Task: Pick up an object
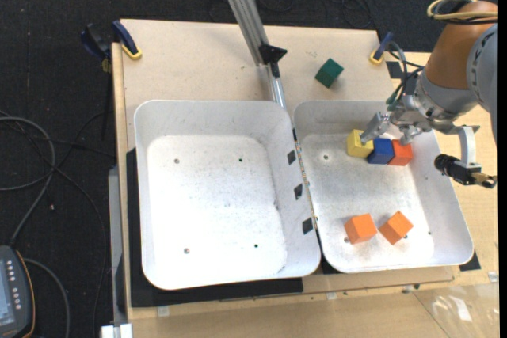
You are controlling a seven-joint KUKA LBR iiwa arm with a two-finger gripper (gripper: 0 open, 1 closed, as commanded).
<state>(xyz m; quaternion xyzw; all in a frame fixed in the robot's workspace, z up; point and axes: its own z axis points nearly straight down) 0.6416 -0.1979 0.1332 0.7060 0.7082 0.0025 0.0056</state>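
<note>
The blue block (382, 150) sits in the right bin (444, 249), wedged touching a yellow block (358, 144) and a red block (402, 154). Your hand (394, 125) hovers just above it; whether it's open or closed, you cannot tell. The block looks light and rigid, so take it by its two free faces.

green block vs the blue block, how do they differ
The green block lies on the bare bench outside both bins; the blue block sits inside the right bin. The green block stands alone; the blue block is pressed between a yellow block and a red-orange block. Both look like small cubes.
</note>
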